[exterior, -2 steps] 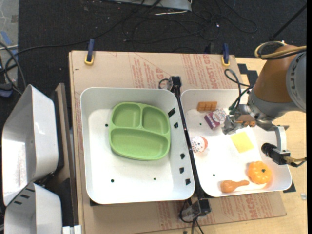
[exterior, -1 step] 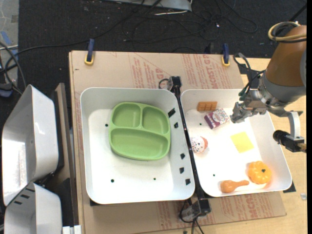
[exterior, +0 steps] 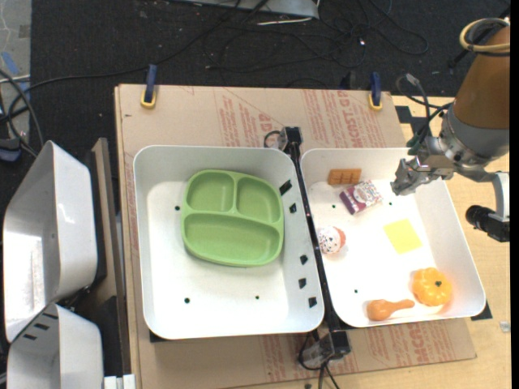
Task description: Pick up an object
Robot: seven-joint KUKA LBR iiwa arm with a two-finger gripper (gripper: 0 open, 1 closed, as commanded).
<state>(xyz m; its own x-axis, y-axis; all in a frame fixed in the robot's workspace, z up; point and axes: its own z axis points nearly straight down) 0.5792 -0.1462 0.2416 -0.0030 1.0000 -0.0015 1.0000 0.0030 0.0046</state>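
Bench [exterior: 203, 116] carries two bins. Left bin [exterior: 158, 241], beside the right bin, holds a green tray [exterior: 233, 217]. Right bin [exterior: 454, 233] is the landmark: arm [exterior: 486, 96] reaches over its upper right rim, pincer [exterior: 405, 178] low near that corner, nothing seen between its tips; opening can't be judged. All candidates lie loose in the right bin: pumpkin [exterior: 431, 287] lower right, yellow square [exterior: 403, 236] centre, purple pack [exterior: 360, 196] upper left, orange gourd [exterior: 388, 307] bottom edge, cracker [exterior: 344, 176] top left, small ball [exterior: 331, 240] left wall. Nothing lifted; grasp and lift left.
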